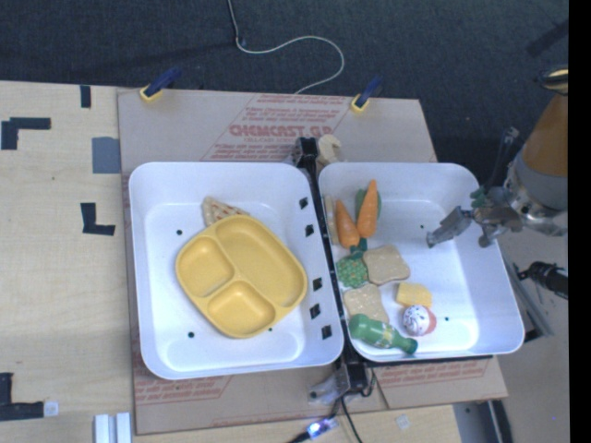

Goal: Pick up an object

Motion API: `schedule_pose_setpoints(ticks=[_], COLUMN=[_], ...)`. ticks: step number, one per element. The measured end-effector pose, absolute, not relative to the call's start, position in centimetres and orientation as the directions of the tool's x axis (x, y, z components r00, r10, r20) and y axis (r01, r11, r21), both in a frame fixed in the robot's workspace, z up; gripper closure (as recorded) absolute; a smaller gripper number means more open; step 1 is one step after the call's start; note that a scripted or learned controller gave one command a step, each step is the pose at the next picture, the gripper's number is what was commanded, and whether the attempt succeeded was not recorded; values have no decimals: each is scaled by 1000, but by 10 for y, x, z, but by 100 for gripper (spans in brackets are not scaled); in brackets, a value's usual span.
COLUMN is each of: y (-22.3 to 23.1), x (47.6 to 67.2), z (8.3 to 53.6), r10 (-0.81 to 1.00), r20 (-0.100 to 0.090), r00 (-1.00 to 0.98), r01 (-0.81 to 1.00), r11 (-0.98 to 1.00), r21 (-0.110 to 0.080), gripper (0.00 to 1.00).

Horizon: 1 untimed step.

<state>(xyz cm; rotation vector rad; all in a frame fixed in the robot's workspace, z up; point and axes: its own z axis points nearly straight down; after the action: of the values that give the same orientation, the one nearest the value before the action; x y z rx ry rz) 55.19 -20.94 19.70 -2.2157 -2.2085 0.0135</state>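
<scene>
Bare white floor along right bin point(480, 330) edge, fingers point(446, 230) above, carrots point(358, 214) leftward

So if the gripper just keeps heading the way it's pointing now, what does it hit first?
The gripper points left and down over the right bin. The white floor ahead looks bare, so the slice of bread would probably come first, though its height above the floor is unclear from this view.

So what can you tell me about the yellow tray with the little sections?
The yellow tray looks like smooth plastic, with rounded corners and three hollow sections, all bare. It lies flat but turned at a slant in the left bin. A waffle-patterned cracker pokes out from under its upper edge. The tool is over the other bin, far from it.
</scene>
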Motion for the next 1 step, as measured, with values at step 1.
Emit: schedule_pose_setpoints(ticks=[1], y=[-209], x=[555], z=[205], r10=[1000], r20=[0], r00=[-1], r01=[1000], r11=[1], r21=[-2], gripper=[0])
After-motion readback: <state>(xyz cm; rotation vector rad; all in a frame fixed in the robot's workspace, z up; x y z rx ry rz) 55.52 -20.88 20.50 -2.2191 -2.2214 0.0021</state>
